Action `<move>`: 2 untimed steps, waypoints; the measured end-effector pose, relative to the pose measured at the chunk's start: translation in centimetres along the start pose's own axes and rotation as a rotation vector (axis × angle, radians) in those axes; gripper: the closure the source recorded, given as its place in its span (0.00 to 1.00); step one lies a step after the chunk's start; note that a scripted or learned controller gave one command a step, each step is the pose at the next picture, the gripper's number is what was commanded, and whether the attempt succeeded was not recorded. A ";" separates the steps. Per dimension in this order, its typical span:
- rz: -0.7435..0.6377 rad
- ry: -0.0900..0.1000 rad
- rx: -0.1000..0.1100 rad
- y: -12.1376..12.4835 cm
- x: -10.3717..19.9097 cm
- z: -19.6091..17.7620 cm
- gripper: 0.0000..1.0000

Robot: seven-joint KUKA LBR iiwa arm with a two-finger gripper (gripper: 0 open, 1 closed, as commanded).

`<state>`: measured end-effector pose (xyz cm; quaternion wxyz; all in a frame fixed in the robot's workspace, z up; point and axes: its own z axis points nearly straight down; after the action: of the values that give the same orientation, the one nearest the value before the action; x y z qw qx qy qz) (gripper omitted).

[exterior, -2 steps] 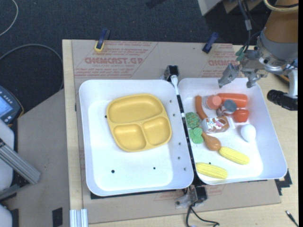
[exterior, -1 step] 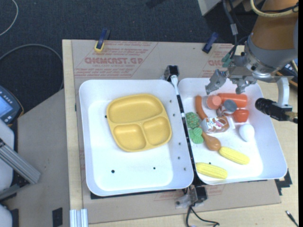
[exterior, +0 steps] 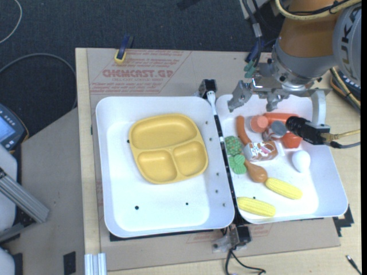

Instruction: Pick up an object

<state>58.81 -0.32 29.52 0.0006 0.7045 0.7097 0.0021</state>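
My gripper [exterior: 256, 100] hangs over the back edge of the right bin [exterior: 330, 179], its two grey fingers spread open with nothing between them. Just below it in the bin lie a brown sausage [exterior: 242, 129] and an orange-red carrot-like piece [exterior: 270, 120]. Further forward is a pile of toy food: a clear-wrapped packet [exterior: 262, 150], green pieces [exterior: 234, 146], a drumstick [exterior: 257, 172], a white egg [exterior: 300, 161], a corn cob [exterior: 282, 188] and a yellow piece [exterior: 256, 207].
The left bin [exterior: 114, 188] holds a yellow divided plate [exterior: 167, 148]. A black cylinder [exterior: 307, 129] with a cable juts over the right bin from the right. A black divider rail [exterior: 221, 148] runs between the bins. Cardboard lies underneath.
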 end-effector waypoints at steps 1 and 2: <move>-0.002 0.002 0.012 -2.8 8.6 4.6 0.00; 0.007 -0.002 0.003 -2.5 8.0 3.2 1.00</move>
<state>56.25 7.63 26.32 0.0002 0.7071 0.7071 0.0006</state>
